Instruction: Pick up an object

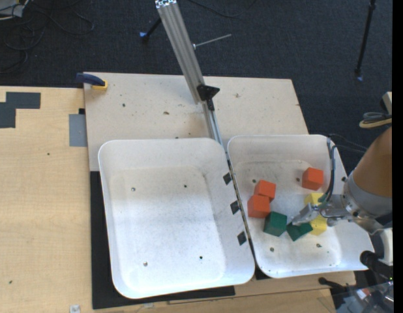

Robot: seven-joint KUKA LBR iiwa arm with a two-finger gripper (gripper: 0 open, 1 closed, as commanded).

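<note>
Dark carpet surrounds a plywood bench bearing two white bins; small blocks cluster in the right white plastic bin [280, 143].
Beside a small yellow cube [318, 225], the gripper [304, 219] sits low, jaw state indiscernible; the small dark green cube [298, 231] under it looks light and rigid, best pinched across flat opposite faces.

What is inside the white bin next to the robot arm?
The right bin holds three orange blocks, two green blocks and yellow blocks. The gripper covers part of them.
</note>
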